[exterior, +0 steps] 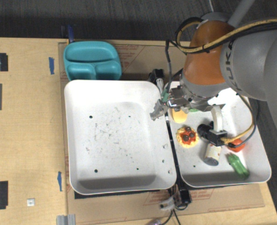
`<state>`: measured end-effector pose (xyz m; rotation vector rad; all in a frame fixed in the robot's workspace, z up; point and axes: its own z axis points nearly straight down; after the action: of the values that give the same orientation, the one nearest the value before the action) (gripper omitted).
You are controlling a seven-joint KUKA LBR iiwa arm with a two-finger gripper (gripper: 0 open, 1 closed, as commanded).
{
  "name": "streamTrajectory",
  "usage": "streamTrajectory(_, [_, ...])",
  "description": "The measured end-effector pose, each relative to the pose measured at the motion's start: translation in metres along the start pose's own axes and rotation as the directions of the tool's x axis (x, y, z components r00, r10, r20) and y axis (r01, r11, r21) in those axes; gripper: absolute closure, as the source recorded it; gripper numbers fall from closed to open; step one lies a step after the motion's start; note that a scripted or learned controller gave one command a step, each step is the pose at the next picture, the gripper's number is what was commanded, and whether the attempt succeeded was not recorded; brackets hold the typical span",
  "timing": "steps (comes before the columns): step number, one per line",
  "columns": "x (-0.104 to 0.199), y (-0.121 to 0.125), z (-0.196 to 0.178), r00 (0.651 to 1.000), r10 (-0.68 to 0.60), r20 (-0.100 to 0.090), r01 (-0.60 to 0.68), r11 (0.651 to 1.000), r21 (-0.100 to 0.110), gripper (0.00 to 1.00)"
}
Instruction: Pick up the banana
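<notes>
A yellow banana (pixel 179 116) lies in the right bin (pixel 258 175), close to its left wall and partly hidden under the arm. My gripper (pixel 165 108) hangs low over the divide between the two bins, just left of and above the banana. The grey arm with its orange band covers the back half of the right bin. Nothing in this view shows the banana held.
The right bin also holds a yellow-orange toy with red marks (pixel 187 136), a white-grey cylinder (pixel 212 154), an orange piece (pixel 236 146) and a green piece (pixel 238 166). The left bin (pixel 77 125) stands beside it. A teal divided tray (pixel 92 61) sits behind the left bin.
</notes>
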<state>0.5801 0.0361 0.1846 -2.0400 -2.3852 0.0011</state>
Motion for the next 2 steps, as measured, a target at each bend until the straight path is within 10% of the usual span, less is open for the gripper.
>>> streamTrajectory(1, [-0.12,-0.059,0.0,0.991,0.134,0.001,-0.134,0.991,0.0,0.0])
streamTrajectory(2, [-0.058,-0.11,0.0,1.0,-0.008,0.0,0.008,1.0,0.0,0.0])
